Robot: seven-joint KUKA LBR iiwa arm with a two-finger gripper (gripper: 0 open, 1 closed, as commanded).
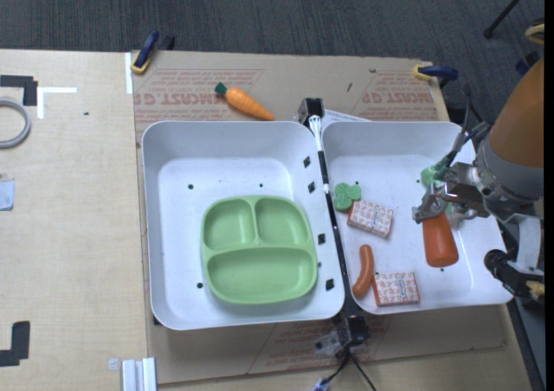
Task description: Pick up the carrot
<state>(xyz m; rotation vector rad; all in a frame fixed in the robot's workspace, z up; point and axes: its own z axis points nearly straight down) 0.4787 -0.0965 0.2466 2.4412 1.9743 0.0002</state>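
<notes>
Cardboard under both bins; carrot outside them.

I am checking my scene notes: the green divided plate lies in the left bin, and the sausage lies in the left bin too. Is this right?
One detail is wrong. The green divided plate does lie in the left bin, but the sausage lies in the right bin, between the two small printed boxes. The camera view shows this.
</notes>
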